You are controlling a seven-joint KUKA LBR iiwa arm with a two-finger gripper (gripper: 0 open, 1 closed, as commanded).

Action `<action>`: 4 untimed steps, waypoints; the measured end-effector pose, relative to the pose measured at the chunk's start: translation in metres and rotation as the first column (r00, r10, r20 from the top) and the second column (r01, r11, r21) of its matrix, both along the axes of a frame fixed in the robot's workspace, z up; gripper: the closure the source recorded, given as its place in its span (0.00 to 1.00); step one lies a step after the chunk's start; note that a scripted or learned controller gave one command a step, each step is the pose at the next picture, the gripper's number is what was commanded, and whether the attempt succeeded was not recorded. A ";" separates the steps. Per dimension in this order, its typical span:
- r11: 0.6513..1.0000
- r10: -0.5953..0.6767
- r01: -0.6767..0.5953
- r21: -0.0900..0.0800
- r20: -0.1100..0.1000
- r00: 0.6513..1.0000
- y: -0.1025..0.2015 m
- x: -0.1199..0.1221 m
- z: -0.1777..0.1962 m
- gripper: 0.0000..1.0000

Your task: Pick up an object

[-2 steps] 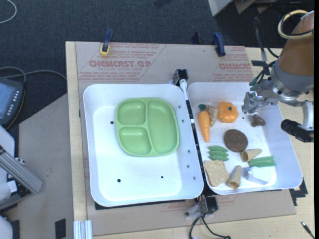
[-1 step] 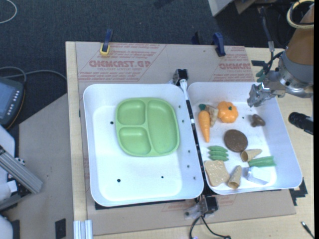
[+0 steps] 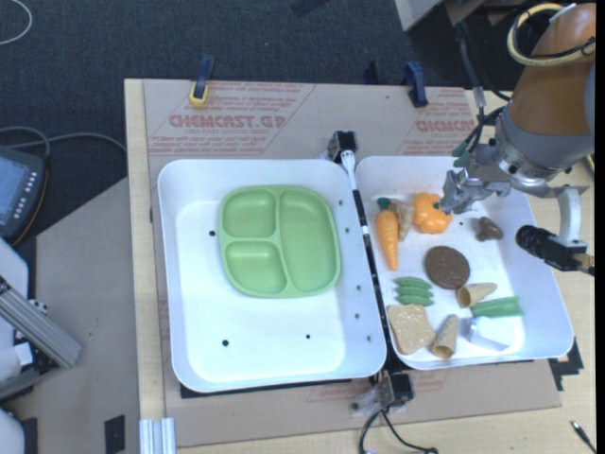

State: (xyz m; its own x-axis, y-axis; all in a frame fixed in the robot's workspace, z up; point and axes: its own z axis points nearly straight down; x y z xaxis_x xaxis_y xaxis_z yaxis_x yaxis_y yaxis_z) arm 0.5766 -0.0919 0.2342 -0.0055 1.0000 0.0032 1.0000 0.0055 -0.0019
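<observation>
Spanning dark carpet, cardboard-topped bench (image 3: 284,112) bearing two white bins (image 3: 189,282)

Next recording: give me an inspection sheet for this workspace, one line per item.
Surface: brown board bearing two shallow white bins, left bin, right bin.
Job's things: right bin holds orange carrot, orange pepper, brown round patty, green pea pod, bread slice, other toy food.
Clutter: green divided plate in left bin.
Grippers: gripper beside the pepper, holding nothing visibly.
Cables: cable at front edge.
Surroundings: dark carpet.
</observation>
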 end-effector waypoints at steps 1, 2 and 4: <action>1.000 0.000 0.000 0.000 -0.002 1.000 0.050 -0.002 -0.013 1.00; 1.000 -0.001 0.001 0.000 -0.001 1.000 0.082 -0.020 0.000 1.00; 1.000 -0.007 0.007 -0.004 0.004 1.000 0.075 -0.019 -0.001 1.00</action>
